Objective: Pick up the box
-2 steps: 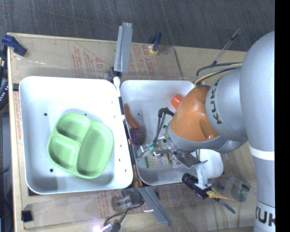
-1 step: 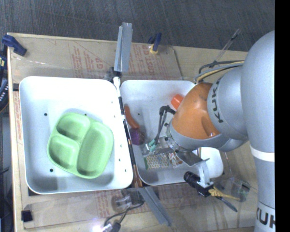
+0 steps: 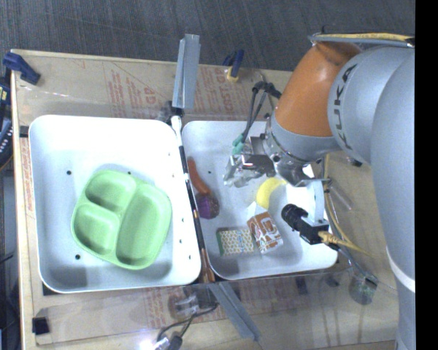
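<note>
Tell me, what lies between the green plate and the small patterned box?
In the camera view, between the green divided plate and the patterned box run the two bins' adjoining walls, then a purple object with an orange-brown piece above it.

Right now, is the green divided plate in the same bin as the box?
No: the green plate lies in the left bin, while the box lies in the right bin.

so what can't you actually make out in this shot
- Gripper, camera view: the fingers are small and blurred, so open or shut is unclear.
- Yellow object: partly covered by the wrist.
- Box: label print too small to read.
- Arm: cut off by the right edge.
</note>
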{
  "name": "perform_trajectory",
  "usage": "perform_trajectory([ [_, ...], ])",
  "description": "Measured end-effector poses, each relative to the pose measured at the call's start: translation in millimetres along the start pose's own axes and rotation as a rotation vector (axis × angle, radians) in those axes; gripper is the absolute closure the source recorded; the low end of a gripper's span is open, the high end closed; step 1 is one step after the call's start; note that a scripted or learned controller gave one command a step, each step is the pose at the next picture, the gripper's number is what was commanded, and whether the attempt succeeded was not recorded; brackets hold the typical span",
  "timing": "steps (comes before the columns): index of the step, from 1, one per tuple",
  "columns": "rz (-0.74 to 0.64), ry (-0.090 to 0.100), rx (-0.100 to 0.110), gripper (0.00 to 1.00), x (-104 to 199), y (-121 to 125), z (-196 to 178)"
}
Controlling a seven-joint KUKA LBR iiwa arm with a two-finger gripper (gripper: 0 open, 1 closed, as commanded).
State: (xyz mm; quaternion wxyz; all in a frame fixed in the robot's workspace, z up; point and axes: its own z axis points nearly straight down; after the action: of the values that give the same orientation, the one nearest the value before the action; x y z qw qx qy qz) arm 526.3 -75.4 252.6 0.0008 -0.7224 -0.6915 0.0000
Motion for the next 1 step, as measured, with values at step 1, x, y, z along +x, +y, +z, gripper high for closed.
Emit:
perform_trajectory([
  [1,0.0,0.0,0.001,0.0,0.0,-0.2,0.3],
])
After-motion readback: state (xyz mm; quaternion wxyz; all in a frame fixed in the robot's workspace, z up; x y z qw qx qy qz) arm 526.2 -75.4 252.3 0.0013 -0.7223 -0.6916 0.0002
